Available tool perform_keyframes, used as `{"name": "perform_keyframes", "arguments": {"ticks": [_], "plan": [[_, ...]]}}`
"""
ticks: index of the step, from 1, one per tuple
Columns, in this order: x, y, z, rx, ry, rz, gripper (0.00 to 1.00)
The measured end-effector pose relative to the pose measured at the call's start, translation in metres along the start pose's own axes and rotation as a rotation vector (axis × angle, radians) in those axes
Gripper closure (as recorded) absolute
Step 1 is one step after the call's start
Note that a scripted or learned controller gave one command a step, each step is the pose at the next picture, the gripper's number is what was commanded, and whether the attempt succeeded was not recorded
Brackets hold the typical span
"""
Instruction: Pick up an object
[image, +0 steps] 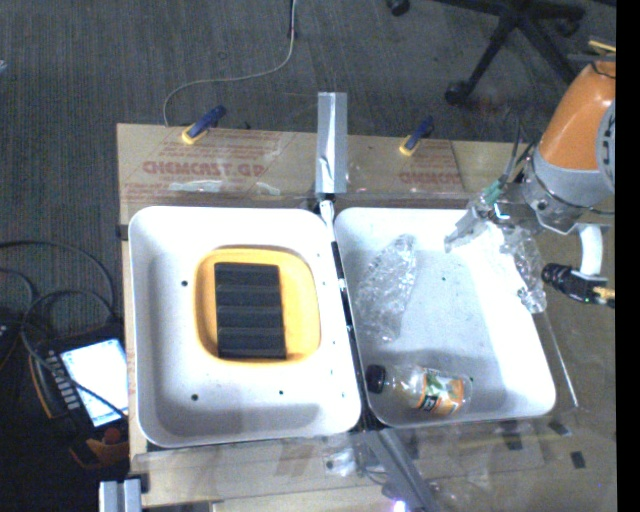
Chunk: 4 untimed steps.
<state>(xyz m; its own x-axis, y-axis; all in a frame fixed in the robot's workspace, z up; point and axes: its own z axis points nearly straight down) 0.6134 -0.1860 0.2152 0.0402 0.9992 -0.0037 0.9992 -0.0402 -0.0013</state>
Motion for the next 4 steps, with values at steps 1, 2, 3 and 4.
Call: {"name": "perform_keyframes", "arguments": {"ticks": [1, 2, 3, 4], "plan": [[0.025, -0.105, 0.040, 0.002, 0.005, -0.184, 0.00], [0.015, -0.124, 0.123, -0.016, -0.001, -0.334, 0.00], [0.018, -0.123, 0.115, -0.018, 0.003, -0.336, 1.00], [0.025, -0.032, 0.018, -0.002, 0.001, -0.317, 1.00]]}}
